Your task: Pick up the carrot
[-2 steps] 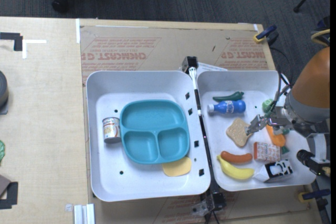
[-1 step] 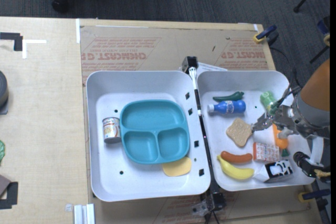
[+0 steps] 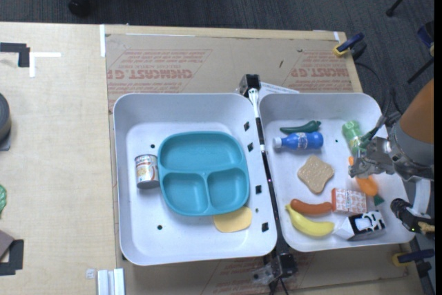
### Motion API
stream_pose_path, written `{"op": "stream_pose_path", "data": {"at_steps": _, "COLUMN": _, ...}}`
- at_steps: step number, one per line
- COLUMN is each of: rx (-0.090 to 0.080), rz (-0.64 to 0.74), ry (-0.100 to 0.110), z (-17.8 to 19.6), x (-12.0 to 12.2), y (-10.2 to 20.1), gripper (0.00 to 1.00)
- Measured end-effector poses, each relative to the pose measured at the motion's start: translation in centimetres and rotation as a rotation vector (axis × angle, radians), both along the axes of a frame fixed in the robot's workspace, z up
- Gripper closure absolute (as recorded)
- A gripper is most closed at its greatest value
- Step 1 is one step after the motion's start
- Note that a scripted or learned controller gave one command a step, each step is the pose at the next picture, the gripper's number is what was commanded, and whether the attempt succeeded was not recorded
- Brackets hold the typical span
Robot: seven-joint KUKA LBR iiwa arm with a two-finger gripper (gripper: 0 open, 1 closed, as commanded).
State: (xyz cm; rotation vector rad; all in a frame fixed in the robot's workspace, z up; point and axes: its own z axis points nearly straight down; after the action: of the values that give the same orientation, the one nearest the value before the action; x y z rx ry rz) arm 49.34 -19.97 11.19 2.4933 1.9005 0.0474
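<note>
Carrot, an orange tapered piece (image 3: 367,184), is seen at the right edge of the right white bin (image 3: 324,103), directly under the metal pincer (image 3: 364,161), which is lowered over it from the right. Whether the pincer is parted or closed cannot be told, and no grip on the carrot can be confirmed. Just beside it a green vegetable (image 3: 351,132) and a red-and-white packet (image 3: 349,201) are found. A tan bread slice (image 3: 315,174), red sausage (image 3: 312,206) and yellow banana (image 3: 309,224) are spread further left. A teal divided plate (image 3: 204,171) is placed in the left bin (image 3: 131,217).
</note>
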Motion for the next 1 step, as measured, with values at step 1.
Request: {"op": "stream_pose_path", "data": {"at_steps": 1, "rx": -0.013, "rz": -0.095, "ry": 0.03, "z": 3.6, "x": -0.68, "y": 4.65, "gripper": 1.0}}
